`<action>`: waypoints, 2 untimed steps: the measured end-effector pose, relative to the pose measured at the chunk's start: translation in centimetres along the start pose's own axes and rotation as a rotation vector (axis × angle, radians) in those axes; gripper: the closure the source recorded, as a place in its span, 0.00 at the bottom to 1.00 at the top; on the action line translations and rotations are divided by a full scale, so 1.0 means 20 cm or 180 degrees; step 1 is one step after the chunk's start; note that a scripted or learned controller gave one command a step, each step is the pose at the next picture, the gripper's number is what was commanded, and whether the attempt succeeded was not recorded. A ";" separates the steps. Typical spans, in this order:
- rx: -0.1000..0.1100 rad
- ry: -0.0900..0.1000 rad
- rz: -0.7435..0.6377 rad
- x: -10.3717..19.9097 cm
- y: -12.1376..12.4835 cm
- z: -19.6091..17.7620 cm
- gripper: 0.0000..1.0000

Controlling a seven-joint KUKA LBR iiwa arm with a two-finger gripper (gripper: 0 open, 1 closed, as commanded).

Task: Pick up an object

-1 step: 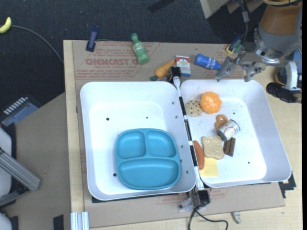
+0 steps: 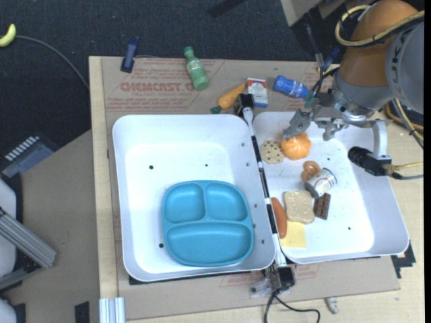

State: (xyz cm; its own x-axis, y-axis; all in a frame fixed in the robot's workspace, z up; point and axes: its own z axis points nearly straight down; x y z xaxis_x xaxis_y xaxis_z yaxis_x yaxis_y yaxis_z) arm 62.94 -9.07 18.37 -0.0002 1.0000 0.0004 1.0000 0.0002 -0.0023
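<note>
- Nothing is lifted yet; I read this as the approach, with grasp and lift left.
- My gripper hangs at the right bin's twelve o'clock, fingers spread, astride the orange toy fruit.
- The fruit is rounded, glossy, resting by the cookie.

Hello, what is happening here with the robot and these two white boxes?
A grey and orange robot arm reaches into the right bin, which holds toy food. Its gripper hangs just above a small orange fruit near the bin's back edge, beside a cookie. Nothing appears lifted yet. The left bin holds a blue divided plate.
</note>
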 end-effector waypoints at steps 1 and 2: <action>-0.0002 -0.0001 0.0005 -0.15 -0.28 0.35 0.00; -0.0061 -0.0027 0.0004 -0.21 -0.38 0.47 0.00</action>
State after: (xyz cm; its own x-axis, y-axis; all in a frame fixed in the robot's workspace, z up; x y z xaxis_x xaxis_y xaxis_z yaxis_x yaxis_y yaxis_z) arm 55.23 -13.17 9.05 0.0012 1.0000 -0.0080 0.9999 -0.0010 0.0170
